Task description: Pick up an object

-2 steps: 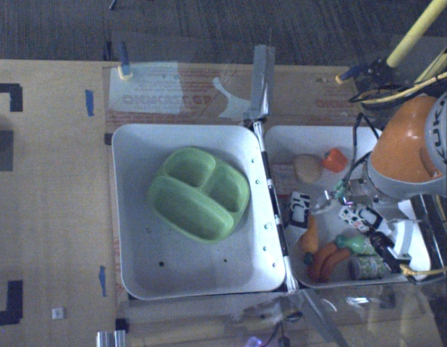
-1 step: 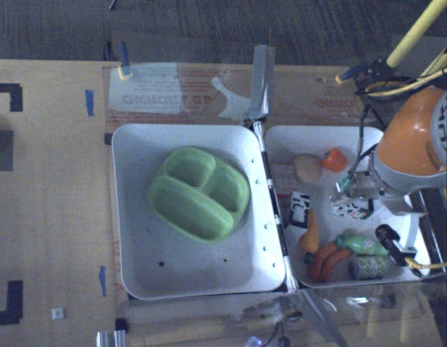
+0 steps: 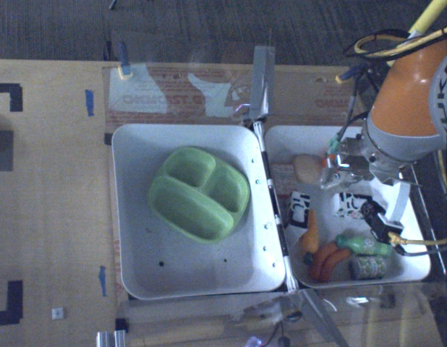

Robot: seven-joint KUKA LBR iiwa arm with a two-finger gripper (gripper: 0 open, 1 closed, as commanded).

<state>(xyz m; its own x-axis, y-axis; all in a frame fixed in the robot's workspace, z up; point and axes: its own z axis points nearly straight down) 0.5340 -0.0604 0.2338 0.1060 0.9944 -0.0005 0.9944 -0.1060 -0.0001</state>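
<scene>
1. My pincer [image 3: 344, 166] hangs over the right bin [image 3: 419, 266]; I cannot tell its state.
2. A beige object [image 3: 307, 168] lies just beside it.
3. The left bin [image 3: 137, 266] holds 1 green tray [image 3: 199, 193].

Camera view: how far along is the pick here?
Nothing looks picked. The arm hangs over the right bin, where the carrot, green bottle and can lie on the floor. The green divided plate sits in the left bin. Grasping and lifting remain.
</scene>
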